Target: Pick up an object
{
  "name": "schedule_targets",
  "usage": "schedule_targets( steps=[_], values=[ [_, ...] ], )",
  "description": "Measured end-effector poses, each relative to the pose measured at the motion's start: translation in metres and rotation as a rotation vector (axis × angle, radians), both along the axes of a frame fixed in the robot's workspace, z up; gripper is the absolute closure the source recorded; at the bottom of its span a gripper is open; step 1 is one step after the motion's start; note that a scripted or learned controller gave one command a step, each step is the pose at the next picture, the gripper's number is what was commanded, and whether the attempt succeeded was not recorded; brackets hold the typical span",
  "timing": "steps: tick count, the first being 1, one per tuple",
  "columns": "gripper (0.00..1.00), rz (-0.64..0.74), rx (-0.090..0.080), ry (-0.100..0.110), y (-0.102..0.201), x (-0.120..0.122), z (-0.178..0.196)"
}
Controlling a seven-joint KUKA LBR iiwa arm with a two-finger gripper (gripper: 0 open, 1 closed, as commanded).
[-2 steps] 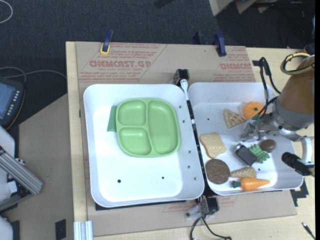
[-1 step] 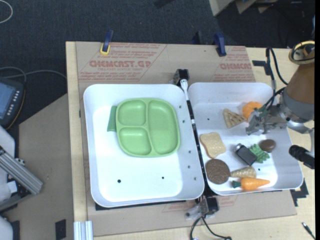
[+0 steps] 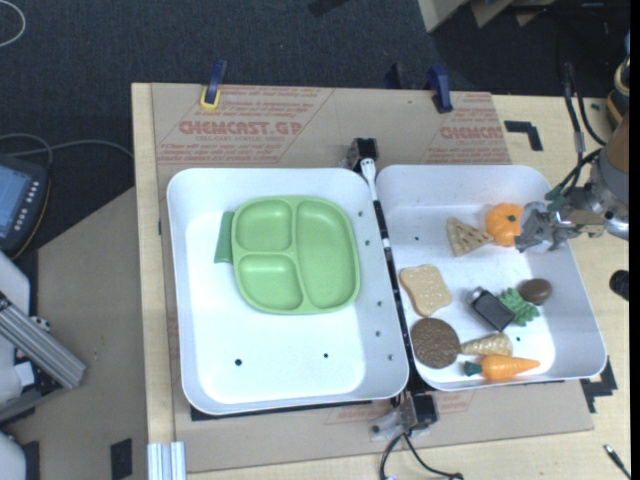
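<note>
Camera view shows the gripper [image 3: 537,230] low over the right bin [image 3: 575,313], right beside a small orange pumpkin [image 3: 504,222]; whether it is apart or together cannot be told. Bread [image 3: 426,289], a brown cookie [image 3: 435,341] and a carrot [image 3: 508,367] lie nearby, and a green tray [image 3: 295,253] sits in the left bin [image 3: 200,298].

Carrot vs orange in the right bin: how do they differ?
The carrot is long and tapered, lying flat at the bin's near edge; the orange is round, at the far side beside the gripper. The carrot touches a pale wedge; the orange sits by a cracker triangle. Both are orange with green tops.
</note>
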State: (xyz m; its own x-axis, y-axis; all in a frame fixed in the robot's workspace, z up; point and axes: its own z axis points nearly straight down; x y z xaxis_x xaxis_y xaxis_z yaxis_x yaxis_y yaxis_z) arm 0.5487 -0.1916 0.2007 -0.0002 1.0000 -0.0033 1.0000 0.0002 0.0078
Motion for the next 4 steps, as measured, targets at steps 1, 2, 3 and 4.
schedule_targets(
  steps=[1,2,3,4],
  values=[
    [1.00,0.001,0.001,0.003,0.000,0.001,0.026],
    [1.00,0.005,0.006,0.009,0.049,0.007,0.020],
    [1.00,0.006,0.007,0.009,0.103,0.001,0.032],
    [1.00,0.007,0.007,0.011,0.166,-0.007,0.023]
  ],
)
